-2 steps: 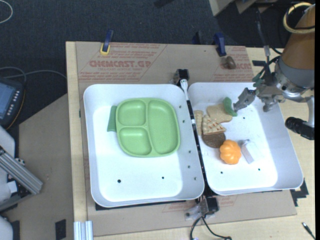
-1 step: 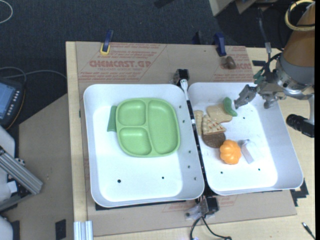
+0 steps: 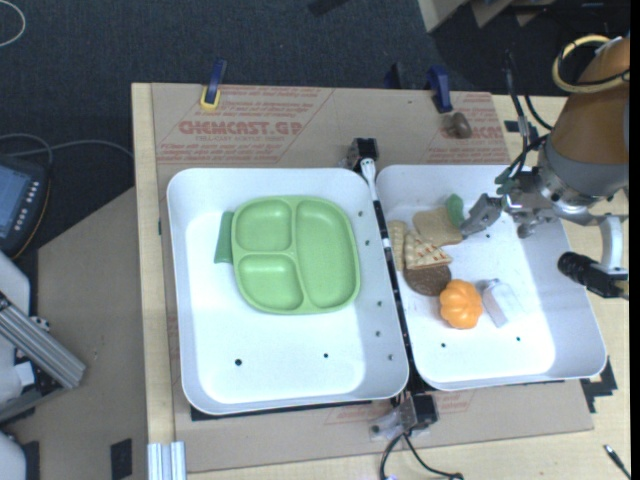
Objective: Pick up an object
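Observation:
My gripper [image 3: 503, 218] hangs over the back of the right bin [image 3: 560, 353], its fingers spread open with only white bin floor between them. Its left finger [image 3: 481, 214] ends just right of a small green piece [image 3: 455, 207] and a tan bread slice [image 3: 436, 225]. In front of these lie a waffle-like piece [image 3: 424, 255] and a brown round thing [image 3: 429, 280]. An orange pumpkin-shaped toy [image 3: 460, 304] sits in the bin's middle, with a small grey-white block [image 3: 498, 301] at its right side.
The left bin [image 3: 200, 358] holds a green divided plate [image 3: 296, 253]. The grey arm with its orange band [image 3: 592, 108] comes in from the right above the bin's far corner. A black part [image 3: 590, 273] juts over the right rim. Clamps [image 3: 438, 88] stand on the bench's back edge.

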